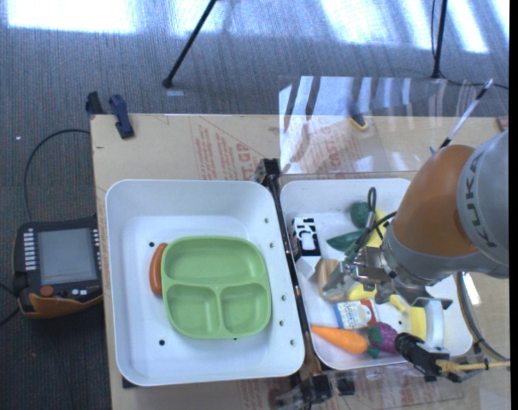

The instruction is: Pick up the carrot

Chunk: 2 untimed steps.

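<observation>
My own arm (464,212) runs off the right edge of the frame, so its upper links are cut away. Its orange band and wrist cover the middle right of the right bin (344,186), hiding whatever lies under them. My gripper (349,278) sits low among the clutter there, and I cannot tell how it stands. A yellow thing (417,319) beside my wrist is half covered (banana, perhaps, but too little shows). The carrot (340,339) lies in plain sight at the bin's lower edge, its green end blurring into a purple item (383,338). Tripod legs (199,24) are cropped at the frame's top.
</observation>
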Each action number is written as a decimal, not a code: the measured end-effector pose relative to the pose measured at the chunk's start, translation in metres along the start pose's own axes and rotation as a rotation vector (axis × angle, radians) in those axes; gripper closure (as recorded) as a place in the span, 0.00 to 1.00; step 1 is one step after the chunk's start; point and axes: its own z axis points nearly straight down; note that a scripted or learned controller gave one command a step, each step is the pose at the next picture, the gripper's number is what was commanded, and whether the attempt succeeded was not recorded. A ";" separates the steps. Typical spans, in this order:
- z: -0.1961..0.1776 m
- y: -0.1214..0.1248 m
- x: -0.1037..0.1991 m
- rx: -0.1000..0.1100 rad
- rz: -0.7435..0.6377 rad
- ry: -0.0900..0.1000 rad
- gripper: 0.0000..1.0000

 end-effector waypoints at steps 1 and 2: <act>0.075 0.004 -0.035 0.009 0.143 0.000 0.00; -0.001 -0.002 0.015 0.000 -0.111 0.001 0.00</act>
